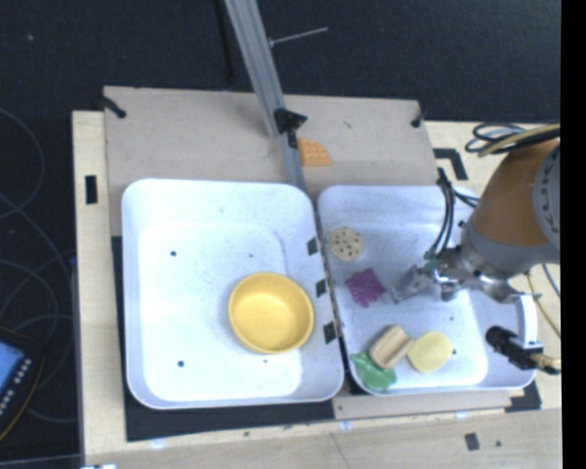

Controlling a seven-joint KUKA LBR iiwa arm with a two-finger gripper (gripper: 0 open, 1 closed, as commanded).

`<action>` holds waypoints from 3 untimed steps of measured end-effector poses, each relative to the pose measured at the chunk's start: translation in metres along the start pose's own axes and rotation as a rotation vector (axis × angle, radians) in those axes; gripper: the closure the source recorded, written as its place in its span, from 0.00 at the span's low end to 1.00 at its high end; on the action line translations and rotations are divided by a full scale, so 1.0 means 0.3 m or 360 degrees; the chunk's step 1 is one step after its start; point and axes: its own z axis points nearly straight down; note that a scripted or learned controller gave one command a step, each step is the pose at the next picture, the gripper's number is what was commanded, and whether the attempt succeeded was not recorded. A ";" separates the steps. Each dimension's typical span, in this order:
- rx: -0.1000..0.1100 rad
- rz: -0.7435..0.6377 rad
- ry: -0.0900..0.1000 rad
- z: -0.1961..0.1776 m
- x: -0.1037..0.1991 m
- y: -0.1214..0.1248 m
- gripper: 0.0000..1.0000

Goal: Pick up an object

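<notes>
Purple crumpled object (pixel 365 286) lies in right bin (pixel 391 203), just left of gripper (pixel 407 286) | gripper low over bin floor, finger state cannot be told | same bin: speckled round cookie (pixel 346 243), tan block (pixel 389 345), yellow lemon-like piece (pixel 430 352), green piece (pixel 371 373) | left bin (pixel 176 213): yellow bowl (pixel 270 312)

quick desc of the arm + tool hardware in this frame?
One arm with a broad orange section over a grey wrist housing. Black cables run down its left side toward the wrist. The tool is small, grey metal, at the end of a short silvery mount. A white bracket with a black fitting sits on the wrist's lower right.
</notes>
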 end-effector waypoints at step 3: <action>-0.0023 -0.0008 -0.0002 -0.468 -0.012 0.038 1.00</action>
